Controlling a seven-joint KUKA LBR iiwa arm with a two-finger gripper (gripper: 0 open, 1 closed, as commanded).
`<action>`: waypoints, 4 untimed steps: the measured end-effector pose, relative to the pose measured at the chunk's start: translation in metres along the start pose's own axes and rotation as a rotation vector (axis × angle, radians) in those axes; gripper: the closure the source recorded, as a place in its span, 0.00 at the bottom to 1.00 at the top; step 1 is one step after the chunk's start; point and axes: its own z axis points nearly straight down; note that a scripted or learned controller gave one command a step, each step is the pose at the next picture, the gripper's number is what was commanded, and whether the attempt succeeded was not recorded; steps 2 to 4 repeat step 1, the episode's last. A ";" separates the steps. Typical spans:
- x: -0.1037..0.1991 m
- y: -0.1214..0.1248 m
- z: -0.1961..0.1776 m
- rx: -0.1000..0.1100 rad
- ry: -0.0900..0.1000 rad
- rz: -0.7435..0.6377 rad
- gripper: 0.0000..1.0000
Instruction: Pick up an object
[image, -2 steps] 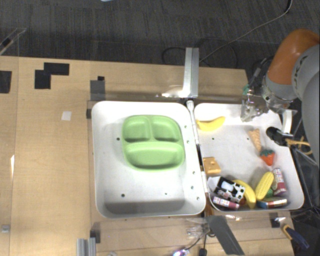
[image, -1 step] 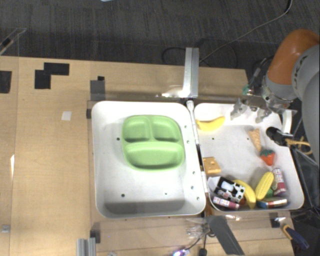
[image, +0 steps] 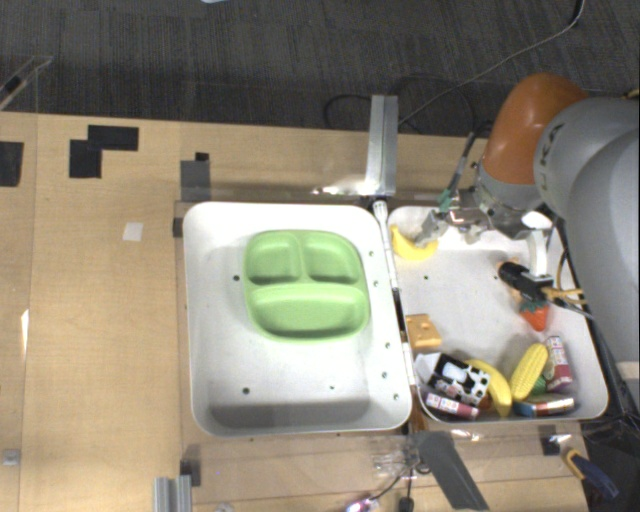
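My gripper (image: 450, 220) hangs over the far left corner of the right bin (image: 470, 270). Just to its left and a little nearer lies a small yellow curved piece (image: 410, 245), beside the gripper rather than in it. Farther toward the front of this bin lie a tan block (image: 423, 331), a black-and-white item (image: 455, 378), a yellow banana (image: 492, 385), a corn cob (image: 529, 370) and a small orange piece (image: 537, 318). Nothing is visibly held.
The left bin (image: 215, 330) holds a green divided plate (image: 303, 283). A metal post (image: 383, 150) stands behind the wall between the bins. Markers and a pink tube (image: 556, 360) crowd the right bin's front right corner. The arm's bulk covers the bin's right side.
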 end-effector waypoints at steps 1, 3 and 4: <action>0.000 -0.001 0.000 0.002 -0.002 -0.045 0.00; 0.000 -0.001 0.000 0.002 -0.002 -0.045 0.00; 0.000 -0.001 0.000 0.002 -0.002 -0.045 0.00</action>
